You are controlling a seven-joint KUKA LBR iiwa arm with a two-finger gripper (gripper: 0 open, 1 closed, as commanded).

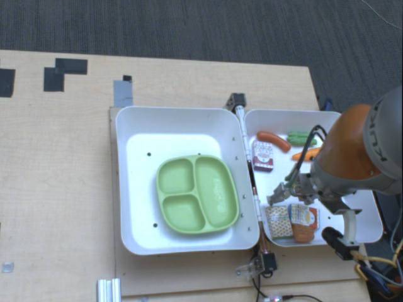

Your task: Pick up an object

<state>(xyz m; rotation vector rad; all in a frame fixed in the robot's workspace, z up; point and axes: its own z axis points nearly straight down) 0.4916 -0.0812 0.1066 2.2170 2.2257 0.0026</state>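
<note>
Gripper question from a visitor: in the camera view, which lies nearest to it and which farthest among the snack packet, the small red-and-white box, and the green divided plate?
From the gripper:
1. Snack packet, just below it in the right bin.
2. Red-and-white box, above it, near the bin's left wall.
3. Green divided plate, across in the left bin.

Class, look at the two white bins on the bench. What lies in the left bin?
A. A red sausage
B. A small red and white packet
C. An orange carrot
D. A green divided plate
D: the green divided plate with three compartments sits alone on the floor of the left bin.
</note>
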